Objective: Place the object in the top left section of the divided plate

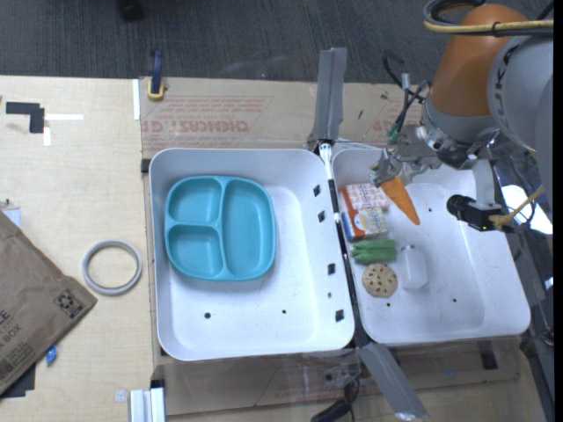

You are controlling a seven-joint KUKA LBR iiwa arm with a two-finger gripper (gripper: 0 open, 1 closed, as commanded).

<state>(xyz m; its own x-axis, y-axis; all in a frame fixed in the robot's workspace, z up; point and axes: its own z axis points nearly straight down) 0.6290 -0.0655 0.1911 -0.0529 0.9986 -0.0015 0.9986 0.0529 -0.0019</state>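
Observation:
A blue divided plate (220,228) lies in the left bin (251,323), with two small sections on its left side and one large section on its right. Its top left section (195,202) holds nothing. Over the upper left part of the right bin (457,319), my gripper (391,170) is shut on the thick end of an orange carrot (404,200). The carrot slants down and to the right from the fingers, just right of a small red and white carton (364,209).
In the right bin, a green vegetable piece (374,251), a cookie (380,280) and a clear cup (413,267) lie below the carton. A raised wall (339,236) divides the two bins. A tape ring (112,265) and a cardboard box (31,310) sit on the bench at left.

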